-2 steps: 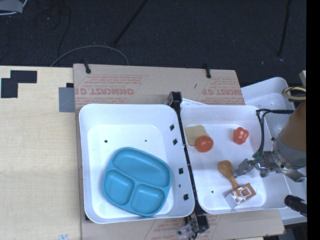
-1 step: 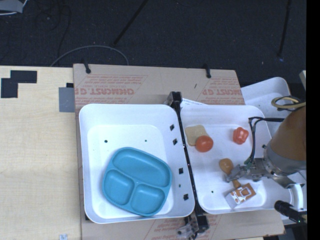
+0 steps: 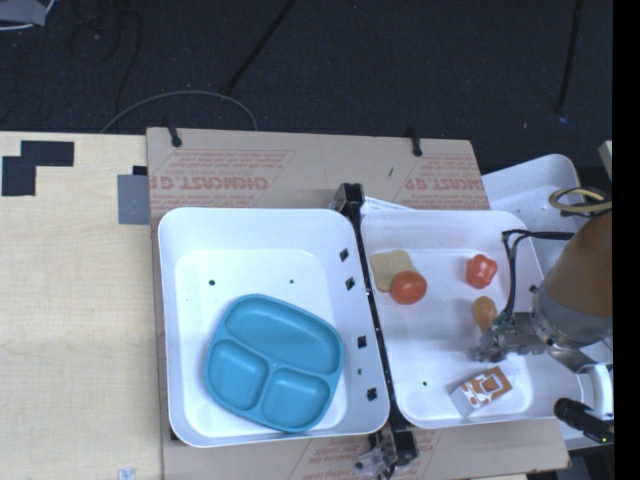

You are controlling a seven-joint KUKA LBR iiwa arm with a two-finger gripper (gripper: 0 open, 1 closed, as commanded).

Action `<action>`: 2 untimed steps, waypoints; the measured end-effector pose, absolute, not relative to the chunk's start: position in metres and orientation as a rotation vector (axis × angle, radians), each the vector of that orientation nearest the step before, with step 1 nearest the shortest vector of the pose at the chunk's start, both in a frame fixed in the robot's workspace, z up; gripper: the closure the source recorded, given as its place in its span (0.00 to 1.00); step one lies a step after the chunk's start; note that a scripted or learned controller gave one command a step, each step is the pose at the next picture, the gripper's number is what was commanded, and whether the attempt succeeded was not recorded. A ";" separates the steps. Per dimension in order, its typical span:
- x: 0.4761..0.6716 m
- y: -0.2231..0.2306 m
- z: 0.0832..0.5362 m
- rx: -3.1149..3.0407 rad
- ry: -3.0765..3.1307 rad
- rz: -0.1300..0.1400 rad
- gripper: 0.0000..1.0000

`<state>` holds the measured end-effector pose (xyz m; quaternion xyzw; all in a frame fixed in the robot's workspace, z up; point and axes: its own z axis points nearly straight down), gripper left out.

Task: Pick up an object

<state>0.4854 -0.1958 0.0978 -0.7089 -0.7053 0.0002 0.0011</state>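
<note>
Small white-and-orange carton (image 3: 482,389) lies lowest in frame, at the bottom of the right bin (image 3: 440,243), just below the gripper (image 3: 492,346). Gripper is down in that bin, right of centre, beside a small yellow-orange piece (image 3: 484,311); whether it is released or clenched I cannot tell, too dark and small. Nothing visibly held, so I'd judge the pick not yet done; grasp and lift remain. Other candidates in the right bin: red ball (image 3: 408,287) touching a tan block (image 3: 390,264), red pepper-like item (image 3: 481,270) upper right. Left bin (image 3: 190,238) holds a blue divided tray (image 3: 274,362). Arm (image 3: 585,278) is cut off at the frame's right.
</note>
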 end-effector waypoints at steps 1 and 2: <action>0.486 -0.196 0.138 -2.218 -2.222 0.001 1.00; 0.479 -0.196 0.182 -2.219 -2.222 0.001 1.00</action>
